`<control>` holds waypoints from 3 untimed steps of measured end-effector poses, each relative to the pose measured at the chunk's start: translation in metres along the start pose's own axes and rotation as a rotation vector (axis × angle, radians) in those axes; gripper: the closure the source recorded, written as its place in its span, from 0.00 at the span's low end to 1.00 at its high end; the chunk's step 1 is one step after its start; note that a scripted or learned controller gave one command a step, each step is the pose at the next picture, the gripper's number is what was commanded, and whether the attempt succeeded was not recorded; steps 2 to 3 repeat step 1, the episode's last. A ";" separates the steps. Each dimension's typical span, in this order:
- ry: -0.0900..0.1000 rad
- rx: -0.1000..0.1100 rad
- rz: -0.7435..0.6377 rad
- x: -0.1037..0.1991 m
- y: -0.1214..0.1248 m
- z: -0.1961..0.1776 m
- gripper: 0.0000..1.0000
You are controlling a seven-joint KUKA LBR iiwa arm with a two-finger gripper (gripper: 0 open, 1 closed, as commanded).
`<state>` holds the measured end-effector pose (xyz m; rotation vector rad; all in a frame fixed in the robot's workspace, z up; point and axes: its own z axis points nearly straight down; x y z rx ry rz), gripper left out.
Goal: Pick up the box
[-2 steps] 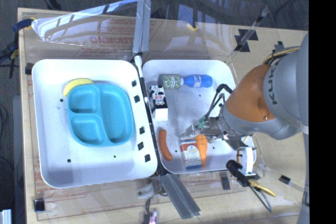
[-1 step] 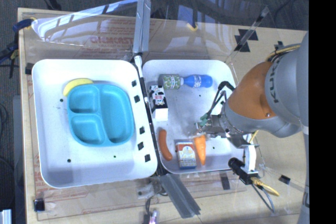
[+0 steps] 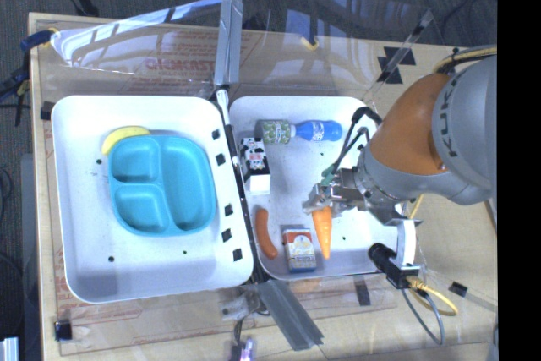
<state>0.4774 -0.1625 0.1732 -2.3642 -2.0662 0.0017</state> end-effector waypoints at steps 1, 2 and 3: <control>-0.001 0.001 0.082 -0.005 0.016 -0.011 1.00; -0.001 0.001 0.082 -0.005 0.016 -0.011 1.00; -0.001 0.001 0.082 -0.005 0.016 -0.011 1.00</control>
